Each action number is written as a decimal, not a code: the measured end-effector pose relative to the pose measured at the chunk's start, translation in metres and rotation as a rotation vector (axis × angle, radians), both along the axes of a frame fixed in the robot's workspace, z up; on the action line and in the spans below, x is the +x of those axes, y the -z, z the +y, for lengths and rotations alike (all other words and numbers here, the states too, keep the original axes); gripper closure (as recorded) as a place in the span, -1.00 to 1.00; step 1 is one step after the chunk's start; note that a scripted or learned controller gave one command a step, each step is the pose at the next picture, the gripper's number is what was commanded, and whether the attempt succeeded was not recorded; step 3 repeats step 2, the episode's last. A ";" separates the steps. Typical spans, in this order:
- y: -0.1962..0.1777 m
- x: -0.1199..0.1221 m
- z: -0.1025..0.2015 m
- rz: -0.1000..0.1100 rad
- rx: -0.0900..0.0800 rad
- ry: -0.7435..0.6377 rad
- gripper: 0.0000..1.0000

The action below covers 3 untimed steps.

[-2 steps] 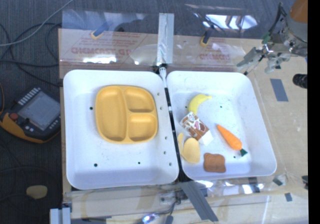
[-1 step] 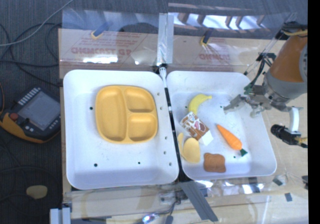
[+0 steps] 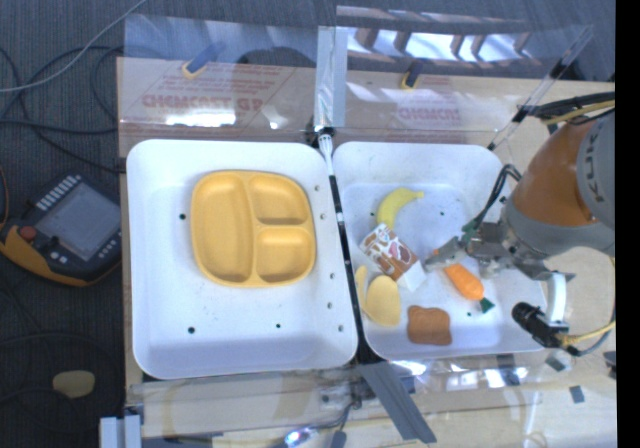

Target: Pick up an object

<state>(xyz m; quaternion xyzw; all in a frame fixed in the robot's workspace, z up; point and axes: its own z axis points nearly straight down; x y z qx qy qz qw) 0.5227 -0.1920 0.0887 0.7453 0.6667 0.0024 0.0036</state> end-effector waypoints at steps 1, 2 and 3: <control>-0.010 0.001 -0.001 -0.002 -0.002 0.001 1.00; -0.093 0.005 0.043 0.011 0.002 0.124 1.00; -0.093 0.005 0.043 0.011 0.002 0.124 1.00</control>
